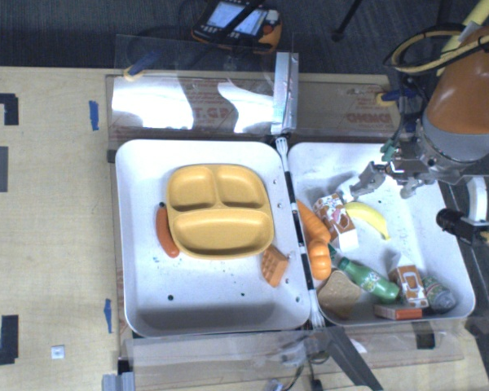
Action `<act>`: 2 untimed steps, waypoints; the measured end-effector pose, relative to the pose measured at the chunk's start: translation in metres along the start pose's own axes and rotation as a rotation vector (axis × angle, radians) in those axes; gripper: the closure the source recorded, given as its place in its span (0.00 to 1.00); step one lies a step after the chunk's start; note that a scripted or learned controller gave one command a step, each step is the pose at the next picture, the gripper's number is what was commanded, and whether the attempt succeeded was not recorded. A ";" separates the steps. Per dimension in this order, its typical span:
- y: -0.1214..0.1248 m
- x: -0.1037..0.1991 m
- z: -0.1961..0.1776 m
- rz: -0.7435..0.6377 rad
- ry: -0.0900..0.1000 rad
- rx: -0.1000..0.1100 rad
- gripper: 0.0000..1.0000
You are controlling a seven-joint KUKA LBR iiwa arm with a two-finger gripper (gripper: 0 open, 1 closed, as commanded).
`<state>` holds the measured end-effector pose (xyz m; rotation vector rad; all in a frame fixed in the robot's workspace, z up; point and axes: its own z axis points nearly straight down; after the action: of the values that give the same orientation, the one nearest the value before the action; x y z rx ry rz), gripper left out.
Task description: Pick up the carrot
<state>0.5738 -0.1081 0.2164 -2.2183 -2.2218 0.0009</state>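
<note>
We've got the jaws (389, 177) over the right bin (456, 243), up near its far edge, fingers spread and nothing between them. The carrot (312, 224) sits at about eight o'clock from us, against the bin's left wall, just beside the snack carton (336, 216). Its long axis runs roughly eleven to five. We judge we'll need to turn the wrist across that line.
</note>
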 end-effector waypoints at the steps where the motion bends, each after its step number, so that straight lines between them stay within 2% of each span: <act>1: 0.017 0.017 0.063 0.236 0.001 0.002 0.00; 2: -0.056 0.010 0.117 0.241 -0.001 -0.005 0.00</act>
<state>0.5179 -0.0977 0.0994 -2.4729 -1.9411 -0.0029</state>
